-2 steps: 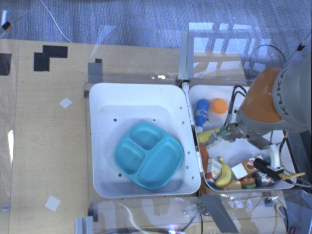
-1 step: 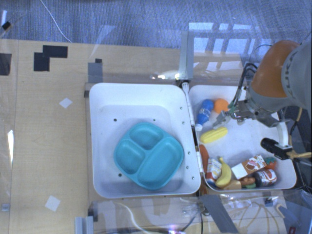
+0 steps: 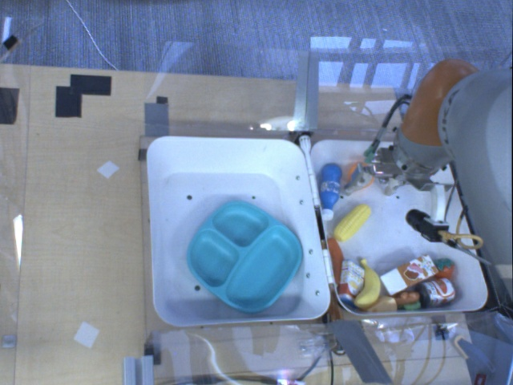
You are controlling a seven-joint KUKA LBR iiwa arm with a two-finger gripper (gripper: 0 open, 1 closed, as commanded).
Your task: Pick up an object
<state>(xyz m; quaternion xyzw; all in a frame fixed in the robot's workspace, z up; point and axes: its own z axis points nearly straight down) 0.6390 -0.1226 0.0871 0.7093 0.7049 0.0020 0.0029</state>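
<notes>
My gripper (image 3: 375, 170) is low over the back of the right bin (image 3: 478, 289), with the grey arm and its orange band coming in from the right. A small orange object (image 3: 357, 184) lies right at the gripper's left side; I cannot tell whether it is gripped. Just left of it, against the bin's left wall, stands a blue bottle (image 3: 329, 184). A yellow corn cob (image 3: 353, 222) lies in the middle of the bin. At the front are a banana (image 3: 368, 287), a white block (image 3: 393, 281), an orange pouch (image 3: 417, 271) and a dark jar (image 3: 437, 293).
The left bin (image 3: 172, 215) holds a blue divided plate (image 3: 244, 254). A red-orange piece (image 3: 334, 255) and a small packet (image 3: 351, 277) lie along the right bin's left wall. The ridge between the bins runs just left of the bottle.
</notes>
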